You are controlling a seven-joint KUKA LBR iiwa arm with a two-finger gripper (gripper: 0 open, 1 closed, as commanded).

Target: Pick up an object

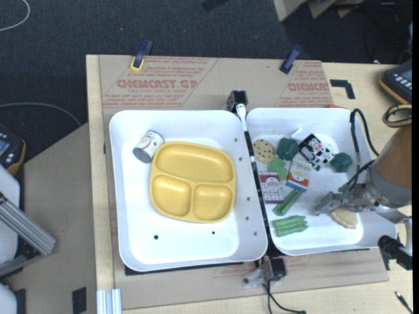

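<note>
Cardboard-covered bench (196,77) bears two white bins (131,195); dark carpet (98,12) beyond.

A pale tan, flat rounded piece (345,218) lies at the lower right of the frame, in the right bin's corner.

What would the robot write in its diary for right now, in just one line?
phase: reaching | gripper: low in right bin, beside tan piece | held: nothing seen | yellow tray: left bin
</note>
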